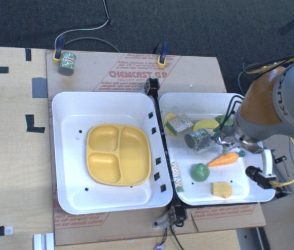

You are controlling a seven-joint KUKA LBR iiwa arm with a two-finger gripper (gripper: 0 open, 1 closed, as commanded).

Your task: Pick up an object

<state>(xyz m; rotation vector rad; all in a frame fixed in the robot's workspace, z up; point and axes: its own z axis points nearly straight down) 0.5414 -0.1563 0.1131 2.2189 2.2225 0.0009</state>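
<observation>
The right bin (188, 99) holds several small items: a grey tin can (197, 139) on its side, a yellow banana (205, 124), a yellow-and-white packet (176, 124), a green ball (200, 172), an orange carrot (223, 160) and a yellow block (221, 190). My gripper (225, 138) reaches in from the right and hangs low over the bin's right part, just right of the can and above the carrot. The wrist hides the fingers. Something green (220, 121) peeks out beside the wrist.
The left bin (66, 139) holds a yellow divided plate (119, 154). A black divider with clips (160, 139) runs between the bins. A small can (66, 63) and yellow clamps (162, 61) sit on the cardboard behind. Cables trail at the far side.
</observation>
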